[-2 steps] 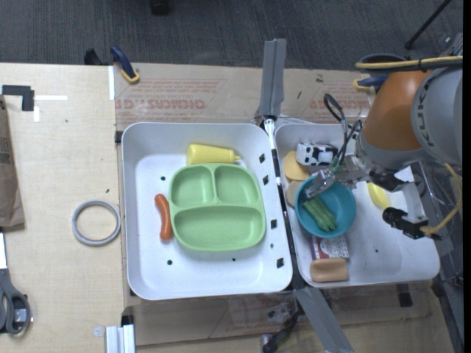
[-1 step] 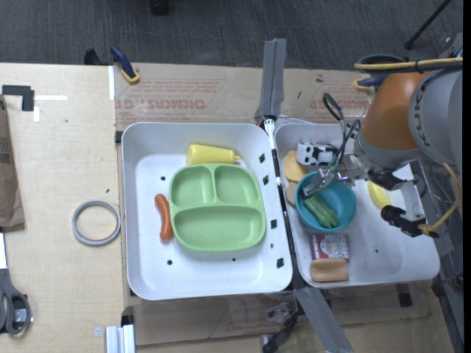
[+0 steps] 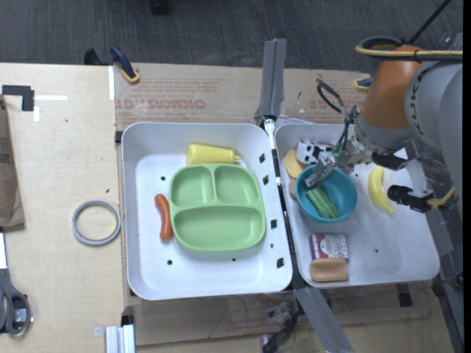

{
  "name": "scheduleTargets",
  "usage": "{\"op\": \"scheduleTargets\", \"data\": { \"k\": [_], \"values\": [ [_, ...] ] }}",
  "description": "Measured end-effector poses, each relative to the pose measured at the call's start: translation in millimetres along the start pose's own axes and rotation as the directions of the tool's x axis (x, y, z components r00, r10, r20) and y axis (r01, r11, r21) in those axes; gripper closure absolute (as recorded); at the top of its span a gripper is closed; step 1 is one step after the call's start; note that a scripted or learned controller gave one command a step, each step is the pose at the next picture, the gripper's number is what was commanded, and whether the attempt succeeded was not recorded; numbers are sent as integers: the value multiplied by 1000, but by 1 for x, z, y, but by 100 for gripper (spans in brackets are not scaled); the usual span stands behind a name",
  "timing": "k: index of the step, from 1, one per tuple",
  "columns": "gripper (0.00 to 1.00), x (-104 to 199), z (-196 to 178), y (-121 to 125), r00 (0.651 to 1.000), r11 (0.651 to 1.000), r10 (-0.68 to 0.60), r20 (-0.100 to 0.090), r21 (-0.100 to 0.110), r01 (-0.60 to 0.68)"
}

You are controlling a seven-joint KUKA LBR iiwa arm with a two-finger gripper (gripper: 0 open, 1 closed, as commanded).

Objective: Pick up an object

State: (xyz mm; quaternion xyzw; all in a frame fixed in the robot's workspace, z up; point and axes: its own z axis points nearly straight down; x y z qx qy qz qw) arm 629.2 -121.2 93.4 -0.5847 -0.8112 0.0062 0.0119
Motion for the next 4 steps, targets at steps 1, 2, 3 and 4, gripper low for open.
{"op": "scheduleTargets", "data": {
  "k": [1, 2, 3, 4],
  "values": [
    [100, -4, -16, 5, 1000, 1000, 4, 15, -24, -3],
    [100, 39, -133, 35, 978, 978, 208, 9, -23, -207],
    [100, -17, -135, 21, 943, 942, 334, 6, -24, -334],
    [100, -11, -92, -16, 972, 972, 236, 7, -22, -236]
  ]
}}
